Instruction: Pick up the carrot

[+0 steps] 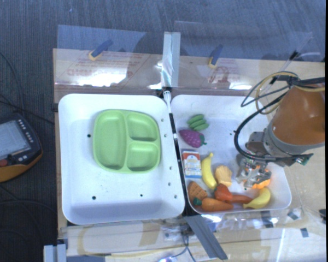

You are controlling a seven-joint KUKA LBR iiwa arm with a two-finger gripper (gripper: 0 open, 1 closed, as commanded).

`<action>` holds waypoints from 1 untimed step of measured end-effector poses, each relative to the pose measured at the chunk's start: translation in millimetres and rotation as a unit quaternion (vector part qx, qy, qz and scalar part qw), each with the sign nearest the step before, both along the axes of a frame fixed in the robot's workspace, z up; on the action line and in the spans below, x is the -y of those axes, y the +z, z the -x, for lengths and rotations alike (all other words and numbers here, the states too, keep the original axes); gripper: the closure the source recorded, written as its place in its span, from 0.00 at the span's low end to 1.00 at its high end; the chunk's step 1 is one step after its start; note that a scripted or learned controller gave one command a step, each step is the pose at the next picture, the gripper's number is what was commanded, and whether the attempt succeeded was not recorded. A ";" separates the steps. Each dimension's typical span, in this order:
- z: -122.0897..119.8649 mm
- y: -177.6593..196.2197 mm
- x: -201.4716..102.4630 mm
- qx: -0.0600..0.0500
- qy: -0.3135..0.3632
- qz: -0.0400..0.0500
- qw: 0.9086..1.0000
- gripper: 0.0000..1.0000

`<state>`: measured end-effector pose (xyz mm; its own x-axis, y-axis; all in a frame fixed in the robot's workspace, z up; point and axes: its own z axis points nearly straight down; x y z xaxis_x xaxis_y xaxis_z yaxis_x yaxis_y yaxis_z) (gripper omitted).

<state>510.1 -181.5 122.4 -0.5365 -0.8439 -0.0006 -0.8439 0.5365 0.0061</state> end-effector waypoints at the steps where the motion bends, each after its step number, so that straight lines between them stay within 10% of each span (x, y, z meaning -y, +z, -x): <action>1: -31.2 16.1 38.9 0.006 -0.005 0.000 1.000 1.00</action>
